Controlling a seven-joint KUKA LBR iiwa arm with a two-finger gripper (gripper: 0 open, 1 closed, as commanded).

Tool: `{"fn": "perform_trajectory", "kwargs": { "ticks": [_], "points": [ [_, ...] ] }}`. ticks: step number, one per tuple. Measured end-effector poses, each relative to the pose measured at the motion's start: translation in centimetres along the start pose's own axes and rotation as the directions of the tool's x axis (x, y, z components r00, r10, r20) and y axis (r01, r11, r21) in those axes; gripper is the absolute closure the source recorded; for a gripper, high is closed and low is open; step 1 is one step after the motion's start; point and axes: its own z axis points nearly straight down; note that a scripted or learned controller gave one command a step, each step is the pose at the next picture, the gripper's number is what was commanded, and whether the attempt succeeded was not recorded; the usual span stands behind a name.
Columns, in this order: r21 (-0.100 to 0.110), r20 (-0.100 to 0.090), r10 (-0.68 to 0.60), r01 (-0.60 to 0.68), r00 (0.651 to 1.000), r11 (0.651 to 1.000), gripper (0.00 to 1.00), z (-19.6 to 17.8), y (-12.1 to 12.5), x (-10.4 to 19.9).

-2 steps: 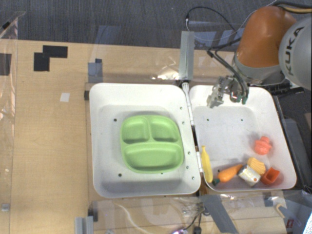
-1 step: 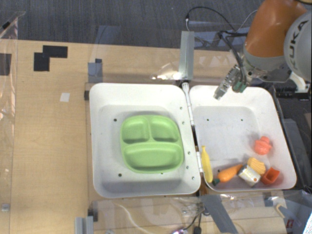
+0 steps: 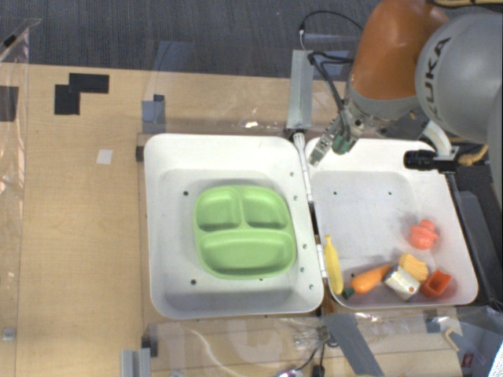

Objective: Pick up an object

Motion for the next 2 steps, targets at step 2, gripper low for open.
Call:
{"fn": "perform_trajectory", "kwargs": {
  "ticks": [2],
  "points": [
    [0.001, -0.001, 0.167, -0.167, 0.986, 0.986, 1.00, 2.6, 1.0, 1.3]
  ]
}}
